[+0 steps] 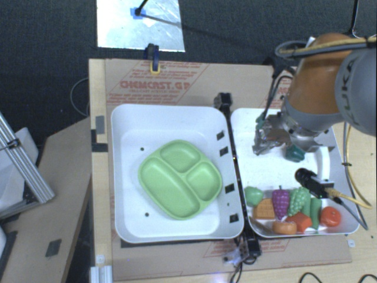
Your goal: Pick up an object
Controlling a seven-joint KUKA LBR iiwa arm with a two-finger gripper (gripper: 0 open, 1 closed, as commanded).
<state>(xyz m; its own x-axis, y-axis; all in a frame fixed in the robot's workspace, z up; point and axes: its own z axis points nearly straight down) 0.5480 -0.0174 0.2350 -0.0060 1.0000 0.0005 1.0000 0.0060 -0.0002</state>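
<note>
Teal object (294, 153) sits in right bin (247, 122), just beside the pincer (266, 141) — likely the pick target. Can't tell the pincer's state. Toy food (291, 208) heaped along that bin's near edge. Left bin (126, 128) holds a green divided plate (179, 179).

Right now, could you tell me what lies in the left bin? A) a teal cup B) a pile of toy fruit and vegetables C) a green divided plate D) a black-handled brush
C: the green divided plate lies alone in the left bin, while the toy fruit and vegetables are heaped along the near edge of the right bin.
</note>
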